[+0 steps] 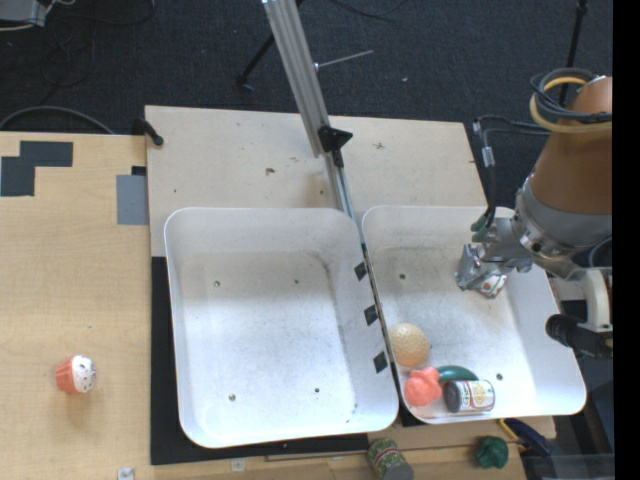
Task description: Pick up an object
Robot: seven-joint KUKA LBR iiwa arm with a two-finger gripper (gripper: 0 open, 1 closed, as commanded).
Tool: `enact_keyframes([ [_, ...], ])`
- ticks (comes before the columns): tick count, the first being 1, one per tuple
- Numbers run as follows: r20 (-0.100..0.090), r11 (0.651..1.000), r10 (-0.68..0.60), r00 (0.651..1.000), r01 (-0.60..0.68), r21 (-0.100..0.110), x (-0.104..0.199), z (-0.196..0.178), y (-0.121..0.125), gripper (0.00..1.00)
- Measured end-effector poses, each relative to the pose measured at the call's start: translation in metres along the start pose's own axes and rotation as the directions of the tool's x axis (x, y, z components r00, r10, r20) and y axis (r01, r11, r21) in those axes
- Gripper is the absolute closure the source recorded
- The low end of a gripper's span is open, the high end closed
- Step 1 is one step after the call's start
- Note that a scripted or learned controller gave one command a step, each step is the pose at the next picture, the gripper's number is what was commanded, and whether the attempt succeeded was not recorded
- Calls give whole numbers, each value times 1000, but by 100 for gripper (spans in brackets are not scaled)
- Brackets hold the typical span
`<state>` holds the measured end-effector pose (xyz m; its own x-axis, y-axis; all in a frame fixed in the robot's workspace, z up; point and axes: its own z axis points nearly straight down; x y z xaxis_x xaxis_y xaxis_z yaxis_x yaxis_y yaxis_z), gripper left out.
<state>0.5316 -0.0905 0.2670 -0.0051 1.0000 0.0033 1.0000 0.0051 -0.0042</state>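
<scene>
The likeliest thing to pick is the tan ball [409, 344], lying in the right bin [560, 393] against the wall that bin shares with its neighbour. It looks round, matt and slightly rough, so I judge it to be light and somewhat yielding. It should not be slippery, though it could roll away if nudged off-centre. The best hold would be straight across its widest part from above, with the closing line running along the shared wall rather than toward it, since there is little room on that side.

Just below the tan ball, toward the bin's near rim, the other candidates are crowded together. A soft-looking pink lump [422, 387] almost touches the ball. Just beside the lump are a dark green piece [458, 372] and a small jar [469, 396] lying on its side. The jar looks hard and smooth and would probably turn in a pinch. The crowding makes any of these three harder to take cleanly.

The gripper [483, 274] hangs up and to the right of the tan ball, well apart from it, over bare bin floor. I cannot tell whether it is clenched or released. A small pale bit with a red fleck shows at its tip, and I cannot say whether that is a held thing or part of the tool.

The left bin [190, 268] lies beyond the shared wall from the ball. Far to the ball's left, a small red and white figure [76, 374] sits on the desk [60, 268].
</scene>
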Motion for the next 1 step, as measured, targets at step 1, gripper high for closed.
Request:
enact_keyframes([
  [1, 1, 1000, 1, 1000, -1, 0, 51, 3, -8, 100],
])
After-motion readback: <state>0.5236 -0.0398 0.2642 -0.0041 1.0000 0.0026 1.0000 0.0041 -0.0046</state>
